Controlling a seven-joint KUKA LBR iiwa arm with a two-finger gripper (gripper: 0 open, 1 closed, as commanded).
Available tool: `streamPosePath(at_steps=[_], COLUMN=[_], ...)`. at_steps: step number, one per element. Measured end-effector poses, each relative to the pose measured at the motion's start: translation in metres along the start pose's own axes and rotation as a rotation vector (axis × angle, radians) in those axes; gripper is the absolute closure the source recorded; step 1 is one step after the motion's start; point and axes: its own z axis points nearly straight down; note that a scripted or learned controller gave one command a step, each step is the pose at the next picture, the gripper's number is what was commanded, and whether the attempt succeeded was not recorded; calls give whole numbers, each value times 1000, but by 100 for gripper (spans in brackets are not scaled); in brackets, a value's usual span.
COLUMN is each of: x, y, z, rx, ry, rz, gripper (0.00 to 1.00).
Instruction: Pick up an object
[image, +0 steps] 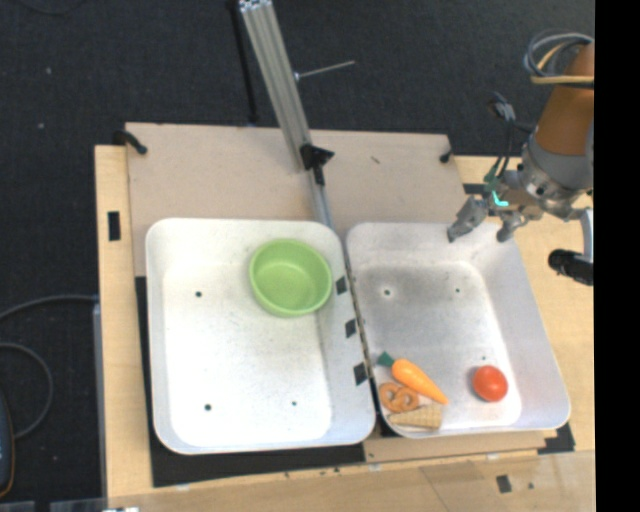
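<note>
Orange and small, a toy carrot (418, 380) lies in the near left corner of the right bin (520, 300), tilted with its green tip pointing up-left; touching it on the near side are a brown pretzel-shaped piece (399, 398) and a tan wedge (424, 417). A red tomato-like ball (489, 383) sits alone a little to the right of them, near the same front wall. The end effector (487, 220) hangs over the far right corner of that bin, its two dark fingers spread apart with nothing between them, well apart from the carrot and the ball, which lie toward the opposite, near end of the bin. In the left bin (180, 330) a light green bowl (290, 277) stands upright near the far right corner. Both bins rest side by side on the pale wooden bench (115, 300).
</note>
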Motion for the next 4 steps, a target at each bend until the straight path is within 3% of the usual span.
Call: streamPosePath(at_steps=[2,3,4], x=[6,4,-2], y=[-7,-5,6], z=[109,93,39], rx=[3,-5,-8], ry=[1,-4,2], rz=[-1,-5,-2], gripper=[0,100,100])
